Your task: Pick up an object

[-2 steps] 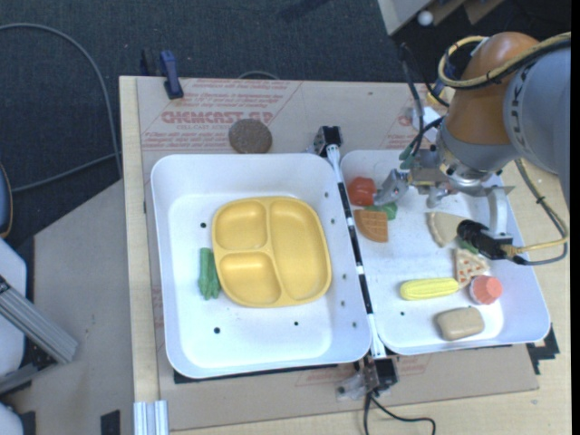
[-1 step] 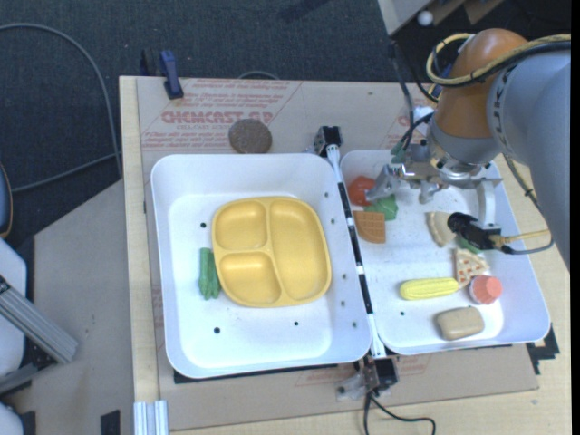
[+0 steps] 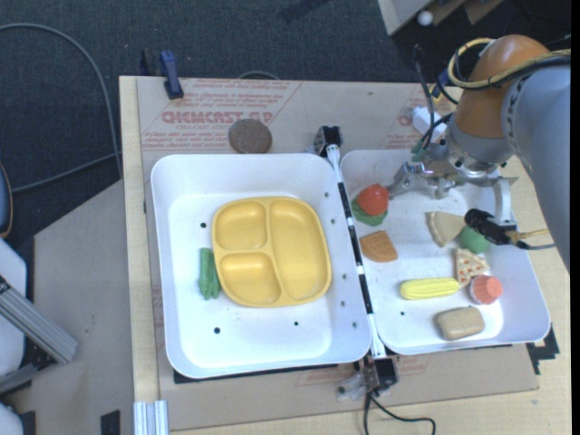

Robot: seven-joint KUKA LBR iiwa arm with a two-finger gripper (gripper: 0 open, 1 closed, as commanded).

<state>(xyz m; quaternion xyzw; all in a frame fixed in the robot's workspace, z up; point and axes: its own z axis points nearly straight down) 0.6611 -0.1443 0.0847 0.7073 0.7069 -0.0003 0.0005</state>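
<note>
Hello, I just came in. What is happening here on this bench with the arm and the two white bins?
A grey robot arm with an orange band reaches in from the right over the right white bin, its tool low near the bin's far left corner, close beside a red and green toy tomato. Nothing is seen held. Other toy foods lie in that bin, among them a yellow corn cob and a tan bread piece. The left white bin holds a yellow divided plate and a green pea pod.

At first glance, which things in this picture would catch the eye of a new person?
The big yellow divided plate in the left bin, with a green pod beside it. Then the grey and orange arm over the right bin, where small toy foods lie: a tomato, a corn cob.
</note>
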